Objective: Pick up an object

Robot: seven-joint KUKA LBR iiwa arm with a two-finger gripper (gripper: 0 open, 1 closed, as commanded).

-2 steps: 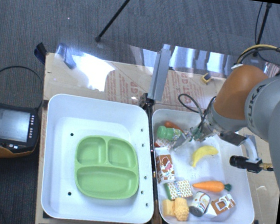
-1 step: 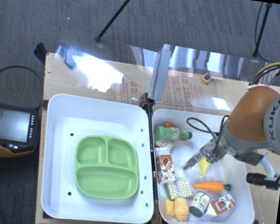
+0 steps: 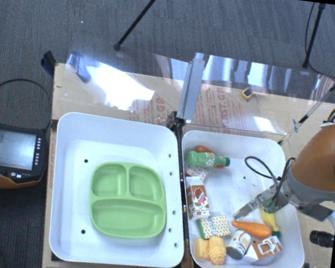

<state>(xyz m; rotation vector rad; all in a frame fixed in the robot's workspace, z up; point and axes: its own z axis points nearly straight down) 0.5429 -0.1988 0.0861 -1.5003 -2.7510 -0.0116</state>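
— Camera view, lower right of the frame: the end effector is seen low inside the right bin, just above and left of the carrot. Can its opening be judged?

— It cannot be told; the tip is too small and dark against the bin floor. Nothing is seen held.

— Where are the candidates?

— All are crowded along the lower part of that bin: the carrot, a banana partly hidden under the wrist, a can, a corn cob and a small box. A green bottle lies apart, higher up. The green plate sits in the left bin.

— What could go wrong?

— The carrot is likely to be nudged sideways rather than enclosed, since it is rounded and lies off the tip's line. A neighbour may be pinched along with it, and the loose cable might be snagged on lifting.
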